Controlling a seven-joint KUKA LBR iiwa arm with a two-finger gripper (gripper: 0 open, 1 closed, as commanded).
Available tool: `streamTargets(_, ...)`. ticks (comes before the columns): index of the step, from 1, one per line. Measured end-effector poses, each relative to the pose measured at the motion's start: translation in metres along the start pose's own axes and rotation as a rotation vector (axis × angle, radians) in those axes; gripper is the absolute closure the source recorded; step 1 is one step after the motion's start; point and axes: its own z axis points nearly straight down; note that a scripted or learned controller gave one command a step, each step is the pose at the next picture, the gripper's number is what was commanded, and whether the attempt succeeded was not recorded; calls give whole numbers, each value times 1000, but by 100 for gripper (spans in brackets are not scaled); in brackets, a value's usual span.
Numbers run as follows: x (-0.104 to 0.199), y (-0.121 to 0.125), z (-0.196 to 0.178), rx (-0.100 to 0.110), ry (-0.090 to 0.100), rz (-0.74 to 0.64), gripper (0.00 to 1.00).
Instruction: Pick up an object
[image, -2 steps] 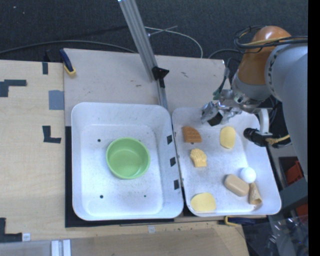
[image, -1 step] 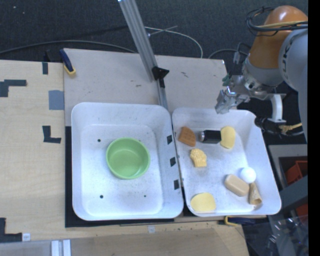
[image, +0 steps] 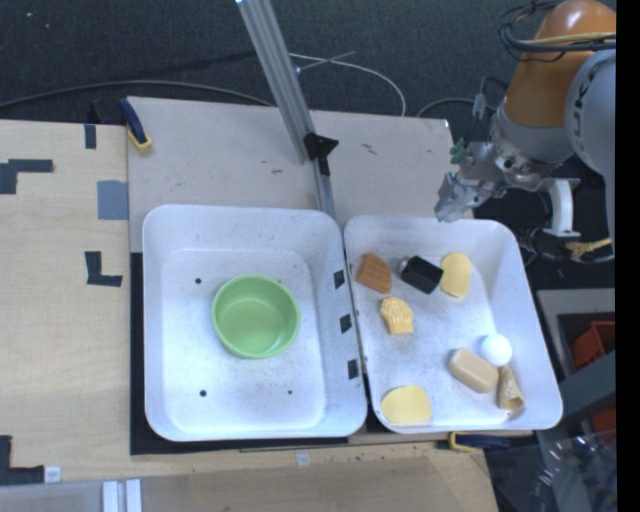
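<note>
Closest in, a yellow disc (image: 406, 404) lies at the right bin's (image: 528, 268) front wall among scattered food-like pieces awaiting a pick, while the end effector (image: 455, 202) hovers over the back rim, grip state impossible to tell, holding nothing visible.

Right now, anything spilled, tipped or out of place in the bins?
Nothing stands out. The green bowl sits upright in the left bin. The small food items and black block lie loose inside the right bin, none over a rim. The gripper hangs above the right bin's far edge.
</note>
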Motion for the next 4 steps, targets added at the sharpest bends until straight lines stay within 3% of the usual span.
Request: streamTargets(4, 211, -27, 41, 4, 1, -6, 100)
